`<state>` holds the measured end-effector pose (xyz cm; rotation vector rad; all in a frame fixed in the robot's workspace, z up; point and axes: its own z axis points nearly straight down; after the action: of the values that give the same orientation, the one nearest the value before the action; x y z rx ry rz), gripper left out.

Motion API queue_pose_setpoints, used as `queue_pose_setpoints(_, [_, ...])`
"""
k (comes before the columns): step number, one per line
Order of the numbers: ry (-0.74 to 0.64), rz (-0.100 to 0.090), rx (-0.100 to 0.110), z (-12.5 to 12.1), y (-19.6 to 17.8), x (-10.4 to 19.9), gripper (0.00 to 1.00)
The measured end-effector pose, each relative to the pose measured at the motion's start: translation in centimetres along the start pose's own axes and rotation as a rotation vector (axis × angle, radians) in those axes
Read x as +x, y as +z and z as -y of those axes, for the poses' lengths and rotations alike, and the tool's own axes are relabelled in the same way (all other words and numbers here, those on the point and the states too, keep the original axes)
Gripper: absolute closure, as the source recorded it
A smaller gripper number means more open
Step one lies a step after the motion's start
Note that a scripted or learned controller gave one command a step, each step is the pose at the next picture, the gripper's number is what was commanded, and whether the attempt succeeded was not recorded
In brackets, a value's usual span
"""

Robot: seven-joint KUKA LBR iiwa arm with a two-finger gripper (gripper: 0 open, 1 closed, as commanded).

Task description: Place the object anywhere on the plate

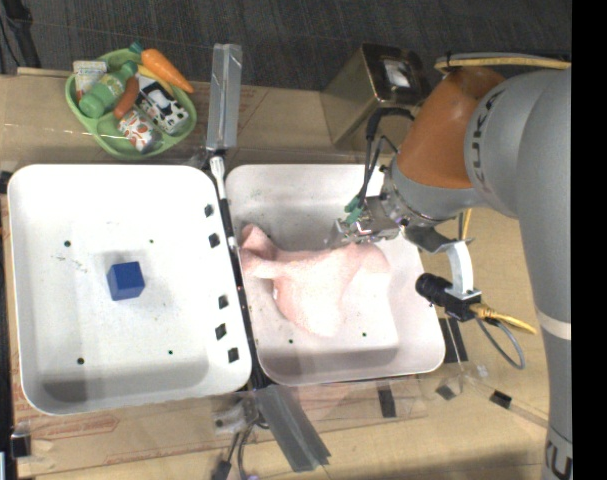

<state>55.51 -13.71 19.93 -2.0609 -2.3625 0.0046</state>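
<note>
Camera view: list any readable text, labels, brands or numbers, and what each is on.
"KU", partial dark lettering running down the grey arm, cut off at the edge.
Small cartons in the green basket: printed packaging, too small and blurred to read.
Label on the tan box behind the bins: blurred, unreadable.
Blue cube, pink cloth, white bins: no markings visible.

The light is bright and even. The white bins (43, 268) shine almost too white. Soft grey shadows sit at six o'clock inside them. Everything looks slightly fuzzy.
</note>
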Motion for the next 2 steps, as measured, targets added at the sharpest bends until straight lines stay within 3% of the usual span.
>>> queue_pose_setpoints(1, [-0.007, 0.002, -0.004, 0.0, -3.2, 0.1, 1.00])
queue_pose_setpoints(2, [-0.414, 0.002, -0.002, -1.6, -2.2, 5.1, 1.00])
